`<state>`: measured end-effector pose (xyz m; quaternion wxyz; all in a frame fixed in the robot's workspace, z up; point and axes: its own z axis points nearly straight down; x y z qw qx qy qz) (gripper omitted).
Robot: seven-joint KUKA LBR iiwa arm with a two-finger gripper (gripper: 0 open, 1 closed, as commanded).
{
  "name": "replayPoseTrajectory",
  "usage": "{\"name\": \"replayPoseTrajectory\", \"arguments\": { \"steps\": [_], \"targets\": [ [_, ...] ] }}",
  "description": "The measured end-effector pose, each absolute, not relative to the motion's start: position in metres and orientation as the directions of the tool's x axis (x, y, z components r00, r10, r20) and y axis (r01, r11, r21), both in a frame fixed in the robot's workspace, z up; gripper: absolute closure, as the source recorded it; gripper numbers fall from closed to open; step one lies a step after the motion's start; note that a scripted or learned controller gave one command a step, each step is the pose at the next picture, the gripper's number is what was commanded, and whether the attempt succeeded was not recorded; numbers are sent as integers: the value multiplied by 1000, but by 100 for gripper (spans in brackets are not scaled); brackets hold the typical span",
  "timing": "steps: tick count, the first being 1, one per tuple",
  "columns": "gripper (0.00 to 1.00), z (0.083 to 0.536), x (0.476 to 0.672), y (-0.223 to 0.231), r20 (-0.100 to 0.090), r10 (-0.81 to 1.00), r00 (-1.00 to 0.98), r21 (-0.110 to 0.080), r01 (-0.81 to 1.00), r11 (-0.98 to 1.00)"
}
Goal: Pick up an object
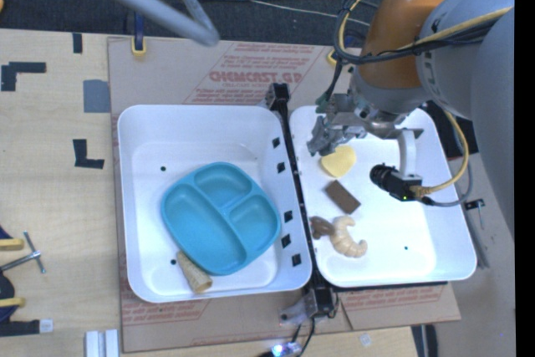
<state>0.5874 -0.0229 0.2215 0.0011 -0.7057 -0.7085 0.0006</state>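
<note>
The gripper (pixel 328 138) hangs low in the right bin (pixel 443 263), its fingers just beside a pale yellow piece (pixel 338 161); I cannot tell whether they are parted or closed. A brown block (pixel 342 196) and a tan twisted piece (pixel 343 234) lie nearby. This looks like the approach; next it must settle over the yellow piece and close.

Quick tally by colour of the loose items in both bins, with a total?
Blue: 1, divided plate
Yellow: 1, wedge
Brown: 1, block
Tan: 2, cone piece, curled piece
Total: 5
</note>
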Motion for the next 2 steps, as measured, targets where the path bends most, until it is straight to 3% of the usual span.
{"name": "replayPoseTrajectory", "arguments": {
  "steps": [2],
  "targets": [
    [100, 225, 575, 77, 0, 1000, -5, -1, 1000, 5]
  ]
}}
